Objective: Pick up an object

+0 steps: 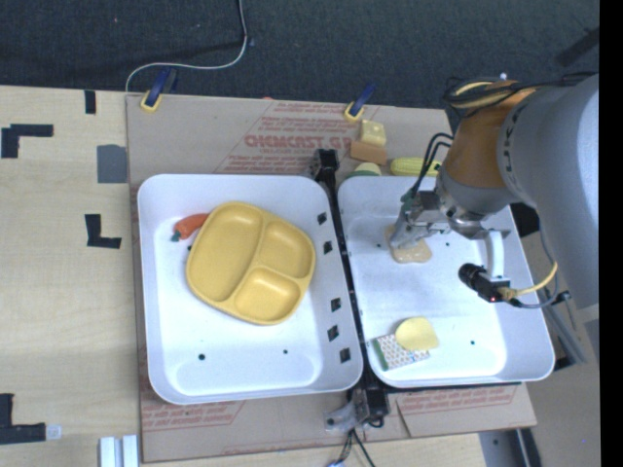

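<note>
My gripper (pixel 411 230) reaches down into the right bin (pixel 526 343), in its upper middle part. Directly under its tip lies a small beige lump (pixel 413 253), touching or nearly touching the gripper. Near the bin's front left sit a yellow round piece (pixel 418 334) and a flat green-and-white packet (pixel 393 354) partly under it. The grey arm with its orange band (pixel 482 149) covers the bin's upper right corner.
The left bin (pixel 170 358) holds a yellow divided plate (pixel 251 262) with an orange carrot-like piece (pixel 188 226) at its upper left edge. Behind the right bin, on the cardboard, lie a tan block (pixel 369 144), a green piece (pixel 365 170) and a yellow corn-like piece (pixel 410 166).
</note>
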`<state>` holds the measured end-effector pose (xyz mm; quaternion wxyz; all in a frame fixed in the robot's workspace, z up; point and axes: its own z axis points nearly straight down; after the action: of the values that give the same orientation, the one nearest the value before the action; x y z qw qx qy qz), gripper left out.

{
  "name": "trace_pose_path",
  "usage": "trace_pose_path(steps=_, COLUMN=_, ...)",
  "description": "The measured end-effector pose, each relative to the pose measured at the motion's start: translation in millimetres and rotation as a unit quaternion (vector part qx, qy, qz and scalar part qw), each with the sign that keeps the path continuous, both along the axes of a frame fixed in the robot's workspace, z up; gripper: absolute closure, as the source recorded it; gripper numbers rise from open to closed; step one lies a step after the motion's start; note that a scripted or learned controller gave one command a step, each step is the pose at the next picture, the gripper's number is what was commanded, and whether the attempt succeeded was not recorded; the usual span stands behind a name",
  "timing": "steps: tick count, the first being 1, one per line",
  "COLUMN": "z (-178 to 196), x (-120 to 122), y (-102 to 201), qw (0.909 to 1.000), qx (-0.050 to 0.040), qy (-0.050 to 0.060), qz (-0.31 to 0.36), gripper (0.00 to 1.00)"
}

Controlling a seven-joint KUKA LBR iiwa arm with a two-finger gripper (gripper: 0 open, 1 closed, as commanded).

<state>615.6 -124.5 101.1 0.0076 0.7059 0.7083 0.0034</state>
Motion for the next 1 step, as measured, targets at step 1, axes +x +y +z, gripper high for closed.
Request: trace_pose_path(steps=1, z=-9.1, x=1.5, y=-0.7, qw=1.0, qx=0.002, qy=0.006, qz=-0.001, gripper=1.0)
